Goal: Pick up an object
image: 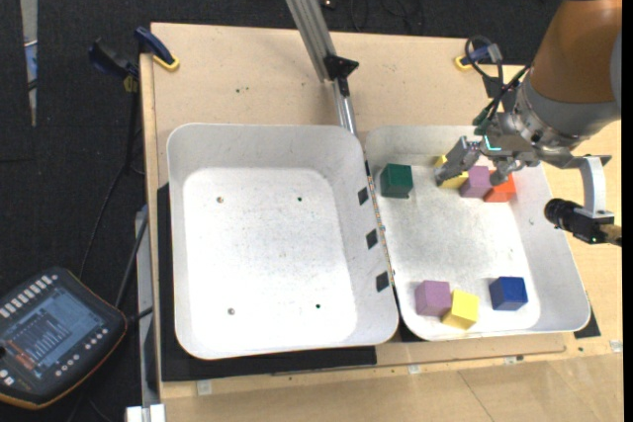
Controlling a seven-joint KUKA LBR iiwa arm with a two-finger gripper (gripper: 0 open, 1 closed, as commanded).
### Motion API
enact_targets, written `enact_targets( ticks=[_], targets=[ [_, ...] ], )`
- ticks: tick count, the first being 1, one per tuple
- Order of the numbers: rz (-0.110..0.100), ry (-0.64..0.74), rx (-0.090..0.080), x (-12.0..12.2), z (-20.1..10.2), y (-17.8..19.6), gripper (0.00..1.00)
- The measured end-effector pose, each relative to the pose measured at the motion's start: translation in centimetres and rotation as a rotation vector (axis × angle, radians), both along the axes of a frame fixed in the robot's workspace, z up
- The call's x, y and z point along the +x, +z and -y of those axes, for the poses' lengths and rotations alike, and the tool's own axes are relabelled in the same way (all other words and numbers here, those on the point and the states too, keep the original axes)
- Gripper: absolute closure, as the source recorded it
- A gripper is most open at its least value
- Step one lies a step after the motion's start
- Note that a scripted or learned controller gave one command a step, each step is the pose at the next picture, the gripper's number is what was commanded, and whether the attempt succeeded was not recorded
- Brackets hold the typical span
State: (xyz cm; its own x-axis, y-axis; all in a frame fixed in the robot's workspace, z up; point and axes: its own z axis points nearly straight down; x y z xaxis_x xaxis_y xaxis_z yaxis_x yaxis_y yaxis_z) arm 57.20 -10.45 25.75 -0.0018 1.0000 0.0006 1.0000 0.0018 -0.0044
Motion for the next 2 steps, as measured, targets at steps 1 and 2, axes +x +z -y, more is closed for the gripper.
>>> enact_targets(
  ticks=[1, 2],
  targets=[
    [0.004, -0.002, -0.001, 0.1, 0.0, 0.2, 0.00],
    [-0.002, -0.002, 0.000, 0.3, -0.3, -6.1, 0.00]
  ],
)
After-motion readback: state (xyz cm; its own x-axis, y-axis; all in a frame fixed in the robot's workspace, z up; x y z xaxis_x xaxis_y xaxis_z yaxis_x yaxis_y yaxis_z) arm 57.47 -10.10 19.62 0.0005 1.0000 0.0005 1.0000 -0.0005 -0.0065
